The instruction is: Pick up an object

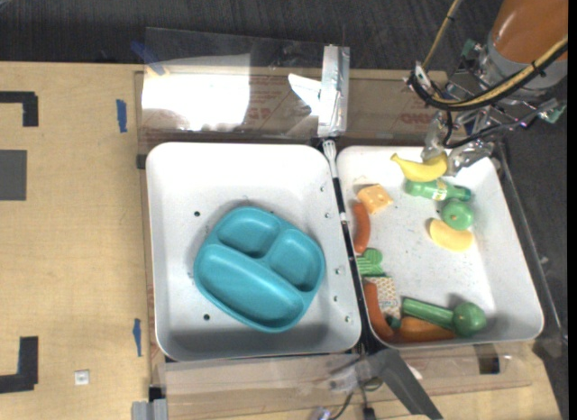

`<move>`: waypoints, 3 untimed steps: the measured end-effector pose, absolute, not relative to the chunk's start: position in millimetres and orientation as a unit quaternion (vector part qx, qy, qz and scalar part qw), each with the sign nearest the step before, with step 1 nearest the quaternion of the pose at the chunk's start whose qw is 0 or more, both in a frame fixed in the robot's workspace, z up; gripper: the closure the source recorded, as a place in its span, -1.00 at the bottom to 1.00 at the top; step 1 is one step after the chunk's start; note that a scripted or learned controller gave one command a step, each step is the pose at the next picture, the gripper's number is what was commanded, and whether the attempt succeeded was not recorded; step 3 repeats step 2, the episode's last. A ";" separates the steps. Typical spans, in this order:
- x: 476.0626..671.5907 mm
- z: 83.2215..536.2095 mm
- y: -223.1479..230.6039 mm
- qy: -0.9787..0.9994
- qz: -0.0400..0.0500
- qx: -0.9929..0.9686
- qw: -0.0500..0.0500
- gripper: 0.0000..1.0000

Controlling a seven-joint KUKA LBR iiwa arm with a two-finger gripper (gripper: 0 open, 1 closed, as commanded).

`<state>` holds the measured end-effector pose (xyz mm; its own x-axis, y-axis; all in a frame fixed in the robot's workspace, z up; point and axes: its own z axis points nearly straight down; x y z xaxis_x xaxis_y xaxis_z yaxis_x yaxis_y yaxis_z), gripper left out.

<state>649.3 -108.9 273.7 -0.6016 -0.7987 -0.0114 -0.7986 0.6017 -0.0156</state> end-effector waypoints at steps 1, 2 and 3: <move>625.9 186.4 -59.5 0.855 0.002 -0.519 0.001 1.00; 534.0 227.6 -55.6 0.873 -0.001 -0.488 0.003 1.00; 534.0 227.6 -55.6 0.873 -0.001 -0.488 0.003 1.00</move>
